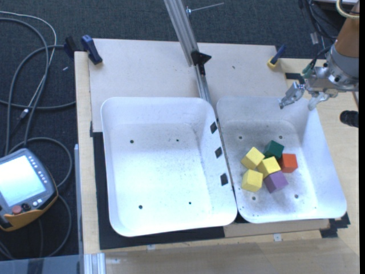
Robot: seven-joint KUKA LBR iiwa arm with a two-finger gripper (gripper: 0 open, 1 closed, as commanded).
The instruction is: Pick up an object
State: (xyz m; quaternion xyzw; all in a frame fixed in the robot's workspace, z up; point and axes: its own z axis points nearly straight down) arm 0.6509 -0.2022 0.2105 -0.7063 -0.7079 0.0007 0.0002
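While parted and bare, end effector (pixel 303 96) over speckled right bin (pixel 319 153) — matte cubes (pixel 268 166) clustered.

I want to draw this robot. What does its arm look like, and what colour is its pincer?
The arm is a rounded grey tube with an orange band near the wrist. A yellowish cable loops beside it at the top. The pincer is small and silvery grey, with two thin metal fingers and a little green bit beside its body.
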